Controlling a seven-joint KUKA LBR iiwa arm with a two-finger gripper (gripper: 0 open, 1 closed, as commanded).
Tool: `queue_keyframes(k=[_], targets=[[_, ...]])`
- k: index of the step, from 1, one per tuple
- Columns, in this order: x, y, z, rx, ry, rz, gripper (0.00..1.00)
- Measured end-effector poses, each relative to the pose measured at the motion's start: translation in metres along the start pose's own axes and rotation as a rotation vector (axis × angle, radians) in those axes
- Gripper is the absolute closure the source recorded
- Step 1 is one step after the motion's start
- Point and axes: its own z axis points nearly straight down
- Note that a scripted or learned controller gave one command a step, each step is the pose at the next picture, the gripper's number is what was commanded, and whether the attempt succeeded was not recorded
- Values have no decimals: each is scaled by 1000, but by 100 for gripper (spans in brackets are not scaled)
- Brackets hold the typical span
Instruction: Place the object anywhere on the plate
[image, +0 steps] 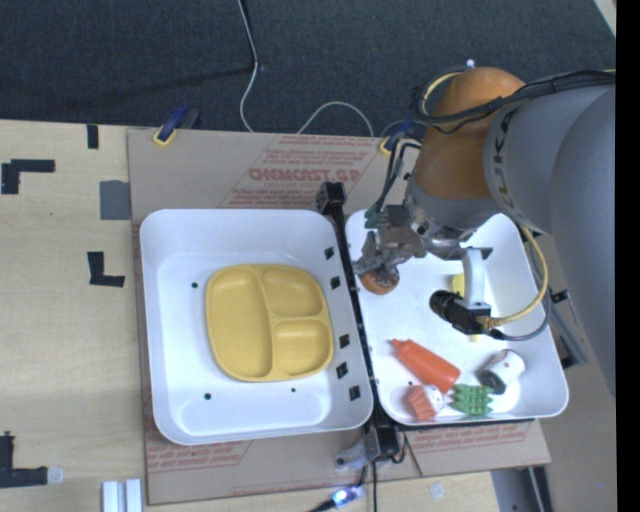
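A yellow plate (268, 320) with three compartments lies in the middle of the left bin (165, 250). My gripper (379, 262) hangs over the upper left part of the right bin (530, 400), close to the wall between the bins. A small round orange object (381, 284) sits directly under the gripper's tip, partly covered by it. Whether the gripper touches it or grips it is hidden by the gripper body.
Along the right bin's front lie an orange carrot-shaped toy (426, 363), a small red and white piece (422, 402), a green piece (470, 400) and a white and grey object (502, 372). The arm covers the right bin's back right.
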Motion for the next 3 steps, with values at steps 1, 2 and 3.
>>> queue_keyframes(k=[1, 2, 3], targets=[[52, -14, -13, -1, 0, -2, 100], [96, -39, -1, 2, -1, 0, 100], [117, -42, 0, 1, -1, 1, 100]])
